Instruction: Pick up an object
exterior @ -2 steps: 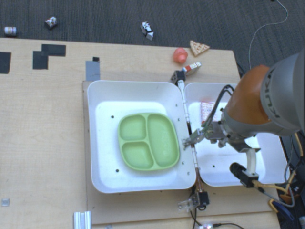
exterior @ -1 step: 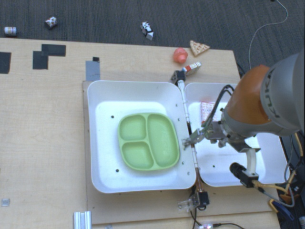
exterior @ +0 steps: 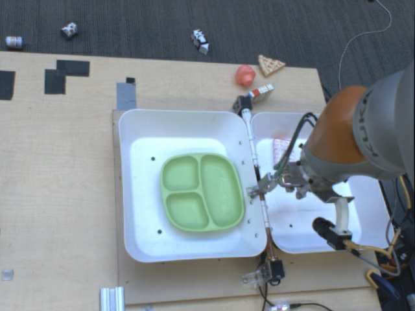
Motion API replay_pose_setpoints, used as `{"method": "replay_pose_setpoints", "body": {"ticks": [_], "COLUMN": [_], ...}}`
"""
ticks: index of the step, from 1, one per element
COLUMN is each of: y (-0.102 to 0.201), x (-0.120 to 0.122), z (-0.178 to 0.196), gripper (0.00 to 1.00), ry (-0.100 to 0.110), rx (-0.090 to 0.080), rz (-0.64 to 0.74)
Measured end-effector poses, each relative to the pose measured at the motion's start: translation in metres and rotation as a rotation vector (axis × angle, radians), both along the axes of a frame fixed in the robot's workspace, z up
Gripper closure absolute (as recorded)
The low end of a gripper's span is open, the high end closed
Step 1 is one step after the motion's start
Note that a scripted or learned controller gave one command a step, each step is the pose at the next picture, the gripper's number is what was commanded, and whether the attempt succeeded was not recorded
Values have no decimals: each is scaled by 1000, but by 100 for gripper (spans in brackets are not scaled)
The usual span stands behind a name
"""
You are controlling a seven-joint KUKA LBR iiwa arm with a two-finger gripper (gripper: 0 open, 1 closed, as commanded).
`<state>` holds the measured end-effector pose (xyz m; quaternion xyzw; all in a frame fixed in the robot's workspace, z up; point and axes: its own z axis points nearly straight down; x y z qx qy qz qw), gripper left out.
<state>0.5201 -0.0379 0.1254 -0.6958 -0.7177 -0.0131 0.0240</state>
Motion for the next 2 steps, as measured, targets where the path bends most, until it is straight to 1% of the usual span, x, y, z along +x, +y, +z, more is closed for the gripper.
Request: {"method": "replay_pose_setpoints", "body": {"ticks": [2], "y": [0], "x": [0], "z": [-1], "gripper": [0], "ry": [-3], "rx": [-1], "rz": [1]}}
